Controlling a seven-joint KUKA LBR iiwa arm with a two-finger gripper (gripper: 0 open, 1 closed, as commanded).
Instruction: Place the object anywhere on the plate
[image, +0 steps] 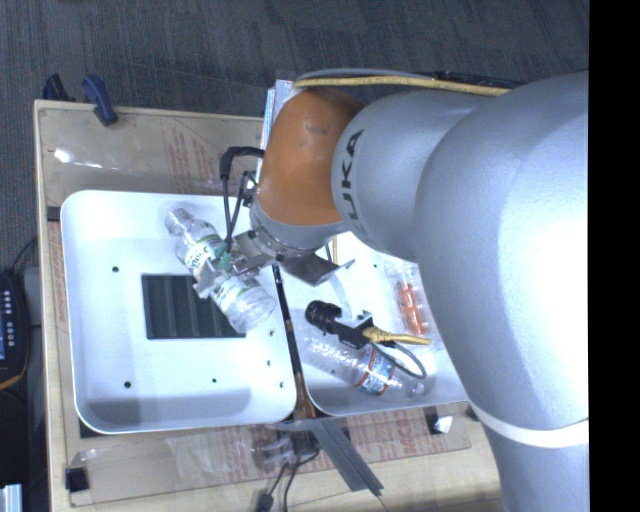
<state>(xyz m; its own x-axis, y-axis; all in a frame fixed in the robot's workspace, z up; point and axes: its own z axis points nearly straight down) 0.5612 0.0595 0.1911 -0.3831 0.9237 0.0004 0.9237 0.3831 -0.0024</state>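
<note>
Clear plastic bottle, centre-left of frame, in left bin; gripper directly over its middle, finger state cannot be told

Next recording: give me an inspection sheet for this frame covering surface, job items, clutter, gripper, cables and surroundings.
Surface: wooden bench bearing the left bin and the right bin.
Job's things: clear plastic bottle lying in the left bin beside a dark ribbed plate.
Clutter: second clear bottle, black-and-gold tool and orange packet in the right bin.
Gripper: gripper over the bottle; grasp unclear.
Cables: black cable looping at the wrist.
Surroundings: blue clamp, dark floor.
</note>
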